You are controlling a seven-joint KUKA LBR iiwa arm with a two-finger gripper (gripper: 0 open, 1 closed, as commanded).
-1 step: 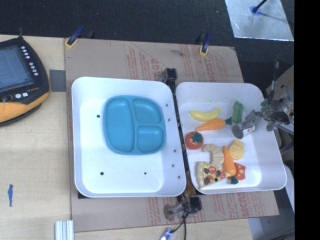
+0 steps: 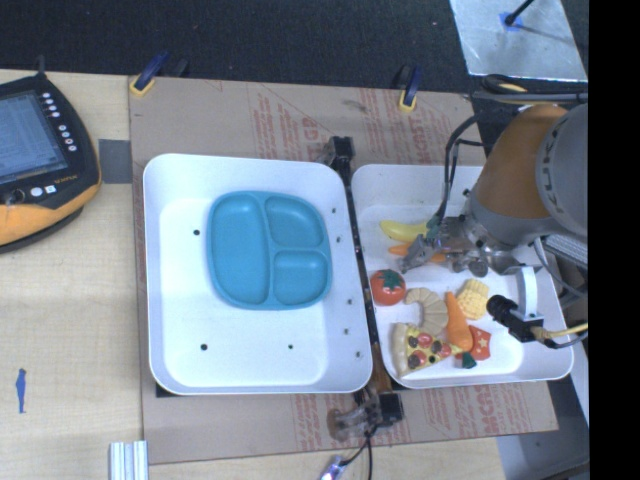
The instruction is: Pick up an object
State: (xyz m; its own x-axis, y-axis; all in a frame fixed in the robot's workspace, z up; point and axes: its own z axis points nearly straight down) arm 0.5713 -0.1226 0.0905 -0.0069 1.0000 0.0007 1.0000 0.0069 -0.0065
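Pizza slice lies nearest in the right bin, beside a carrot and tomato; whether the gripper has its fingers open or closed cannot be told.

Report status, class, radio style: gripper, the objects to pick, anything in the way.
Gripper low over right bin, beside banana; finger state unclear. Tomato, pizza slice, carrot lie loose, crowded. Blue tray in left bin.

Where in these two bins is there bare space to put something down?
Left bin: bare white floor rings the blue divided plate, widest along the near edge. Right bin: a small patch at its far-left corner; elsewhere crowded with banana, tomato, pizza slice, carrot and the gripper.
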